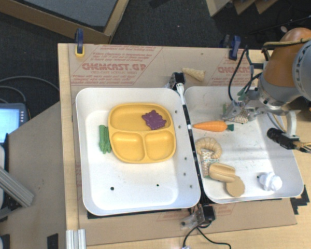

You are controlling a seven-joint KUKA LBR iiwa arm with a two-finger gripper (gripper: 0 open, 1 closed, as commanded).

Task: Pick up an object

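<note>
Lower right of frame: tan bread-shaped toy (pixel 225 173) in right white bin (pixel 285 185) | centre right: orange toy carrot (pixel 209 126), likely target, just left of jaws (pixel 237 113) | jaw state: cannot tell | centre left: yellow divided plastic plate (pixel 140 144) holding purple toy grapes (pixel 154 119)

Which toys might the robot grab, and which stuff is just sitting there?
Might get grabbed, in the right bin near the gripper:
carrot
hot dog bun
shrimp-like toy
white toy

Just sitting around:
yellow plate
purple grapes
green bean
cone-shaped piece on the bench
</note>
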